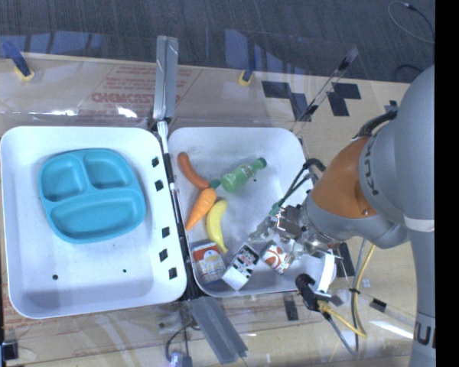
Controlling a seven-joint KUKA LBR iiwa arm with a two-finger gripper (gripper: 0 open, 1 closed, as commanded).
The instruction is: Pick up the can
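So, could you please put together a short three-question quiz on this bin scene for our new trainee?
1. True or false: the blue divided plate lies in the left bin.
2. Which item lies directly beside the carrot in the right bin? A) a spoon B) the banana C) a cup
3. Fill in: the gripper hovers near the ____ corner of the right bin, close to the can.

Key: 1 true. 2 B. 3 front right, as the camera sees it.
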